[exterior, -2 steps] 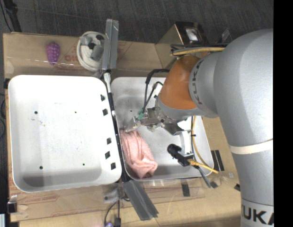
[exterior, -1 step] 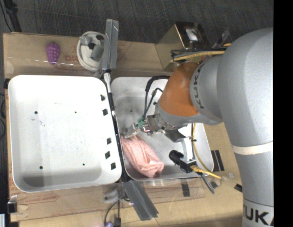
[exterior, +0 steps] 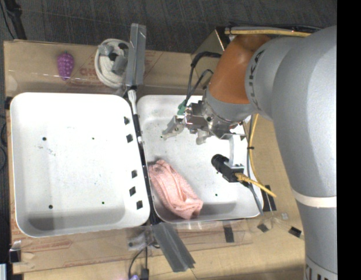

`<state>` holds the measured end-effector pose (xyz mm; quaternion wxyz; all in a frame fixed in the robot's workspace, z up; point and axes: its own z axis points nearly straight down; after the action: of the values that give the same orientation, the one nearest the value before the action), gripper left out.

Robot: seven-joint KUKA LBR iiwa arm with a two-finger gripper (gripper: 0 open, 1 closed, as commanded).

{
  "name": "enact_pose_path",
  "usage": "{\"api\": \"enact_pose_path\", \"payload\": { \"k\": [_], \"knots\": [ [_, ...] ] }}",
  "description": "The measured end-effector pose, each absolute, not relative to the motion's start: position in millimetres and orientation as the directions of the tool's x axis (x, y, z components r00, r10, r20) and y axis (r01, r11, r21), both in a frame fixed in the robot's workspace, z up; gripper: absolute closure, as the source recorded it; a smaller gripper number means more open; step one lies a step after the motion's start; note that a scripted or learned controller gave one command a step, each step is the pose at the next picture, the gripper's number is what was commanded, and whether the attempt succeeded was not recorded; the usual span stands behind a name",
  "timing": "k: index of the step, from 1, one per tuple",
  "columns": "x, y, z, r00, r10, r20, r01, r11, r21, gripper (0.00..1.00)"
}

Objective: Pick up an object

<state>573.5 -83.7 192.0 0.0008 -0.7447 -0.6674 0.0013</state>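
My arm (exterior: 285,98) fills the right of the frame, reaching over the right bin (exterior: 168,107). The pink cloth (exterior: 173,190) lies crumpled at that bin's lower left, against the divider. My gripper (exterior: 180,124) hangs upper centre, well apart from it; whether it is clenched I cannot tell.

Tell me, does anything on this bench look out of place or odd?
A small purple toy sits outside both bins on the cardboard bench top, at the far left beside a white coil. The pink cloth lies crumpled in the right bin, against the divider.
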Motion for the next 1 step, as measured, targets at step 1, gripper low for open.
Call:
{"api": "enact_pose_path", "payload": {
  "k": [1],
  "knots": [
    [541.6,-115.2,90.6,-0.118,0.993,0.002,0.993,0.118,-0.005,0.0]
  ]
}}
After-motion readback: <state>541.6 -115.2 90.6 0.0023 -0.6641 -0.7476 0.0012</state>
